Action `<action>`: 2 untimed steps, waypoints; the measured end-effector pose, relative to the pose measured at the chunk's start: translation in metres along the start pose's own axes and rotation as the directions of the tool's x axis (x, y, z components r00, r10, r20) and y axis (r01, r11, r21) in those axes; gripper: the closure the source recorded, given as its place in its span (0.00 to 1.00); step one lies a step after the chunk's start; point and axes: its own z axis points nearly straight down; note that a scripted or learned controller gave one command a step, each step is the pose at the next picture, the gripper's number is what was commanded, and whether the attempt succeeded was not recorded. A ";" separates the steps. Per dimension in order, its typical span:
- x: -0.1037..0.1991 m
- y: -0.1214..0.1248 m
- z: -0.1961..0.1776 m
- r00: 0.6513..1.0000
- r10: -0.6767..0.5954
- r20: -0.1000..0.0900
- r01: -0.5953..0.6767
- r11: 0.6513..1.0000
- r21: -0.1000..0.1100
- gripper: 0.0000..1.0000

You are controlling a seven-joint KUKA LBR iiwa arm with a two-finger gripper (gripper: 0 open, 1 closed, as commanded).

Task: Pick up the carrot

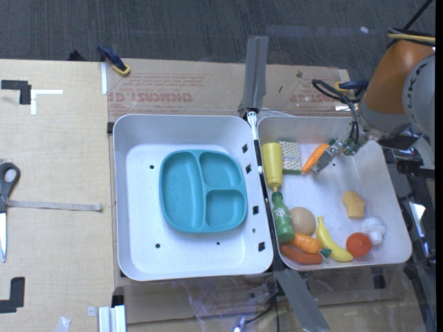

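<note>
The carrot (315,155), orange with a green tip at its lower left end, is tilted in the upper left part of the right bin (387,185), beside a green checkered block (291,155). My gripper (322,160) reaches in from the right and is shut on the carrot; one dark finger (324,164) runs along its lower side and the other is hidden behind it. A second small orange carrot-like piece (305,242) lies near the bin's front among other toy food.
The right bin also holds a yellow bottle (272,163), a green bottle (281,216), a banana (328,241), a tomato (358,245), a beige round piece (302,220) and a yellow chunk (354,204). A teal divided plate (203,191) lies in the left bin (131,206).
</note>
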 end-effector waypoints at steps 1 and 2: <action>0.025 0.013 0.000 0.897 0.443 0.002 -0.443 0.897 -0.006 0.00; -0.031 -0.005 -0.002 0.817 0.576 -0.004 -0.576 0.817 -0.003 0.00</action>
